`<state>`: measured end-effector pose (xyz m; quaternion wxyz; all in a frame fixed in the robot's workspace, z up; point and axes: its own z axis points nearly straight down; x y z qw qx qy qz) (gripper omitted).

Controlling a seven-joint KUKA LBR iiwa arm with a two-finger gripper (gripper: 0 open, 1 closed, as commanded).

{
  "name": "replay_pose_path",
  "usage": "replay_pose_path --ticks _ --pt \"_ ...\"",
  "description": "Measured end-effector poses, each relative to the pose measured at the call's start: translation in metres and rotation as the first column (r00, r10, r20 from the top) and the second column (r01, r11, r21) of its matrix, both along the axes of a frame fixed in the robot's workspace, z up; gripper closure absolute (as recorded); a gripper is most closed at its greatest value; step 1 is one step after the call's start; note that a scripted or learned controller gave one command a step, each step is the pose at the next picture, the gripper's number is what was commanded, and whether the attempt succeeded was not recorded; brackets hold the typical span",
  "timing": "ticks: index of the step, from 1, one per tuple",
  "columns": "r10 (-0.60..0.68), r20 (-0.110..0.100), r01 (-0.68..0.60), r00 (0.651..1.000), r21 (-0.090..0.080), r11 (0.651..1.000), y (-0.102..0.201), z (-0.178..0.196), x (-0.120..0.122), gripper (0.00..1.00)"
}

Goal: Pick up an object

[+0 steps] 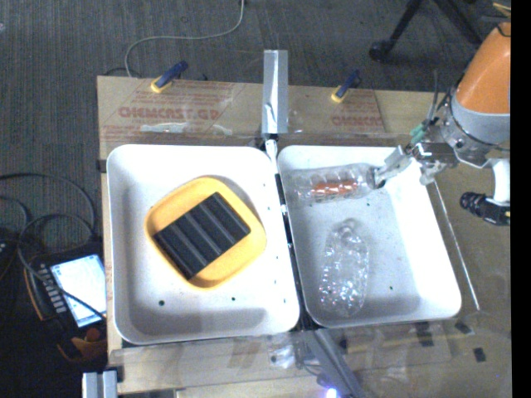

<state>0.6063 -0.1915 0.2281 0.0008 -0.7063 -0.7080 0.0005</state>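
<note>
gripper point(387, 172) (fingers blurred) at clear bottle point(332, 184)

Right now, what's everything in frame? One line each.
bins: 2, white, side by side on the bench
soap dish: 1, yellow with black ribbed top, left bin
clear bottle with red label: 1, lying at back of right bin
crumpled clear bottle: 1, lying in middle of right bin
clamps: 2, blue and yellow, back edge of bench
cardboard sheet: 1, brown, under the bins
arm: 1, grey and orange, right side
hand: 1, at the labelled bottle's right end
</note>
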Motion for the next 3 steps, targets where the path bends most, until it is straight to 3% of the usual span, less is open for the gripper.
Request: replay_pose_path --ticks 1,2,3 --pt "0.155 0.009 -0.155 0.988 -0.012 0.988 0.053 -0.077 0.030 0.00" --pt "0.423 0.002 -0.423 0.906 -0.010 0.906 0.037 -0.079 0.054 0.00" --pt "0.488 0.032 -0.487 0.872 -0.032 0.873 0.045 -0.086 0.066 0.00"
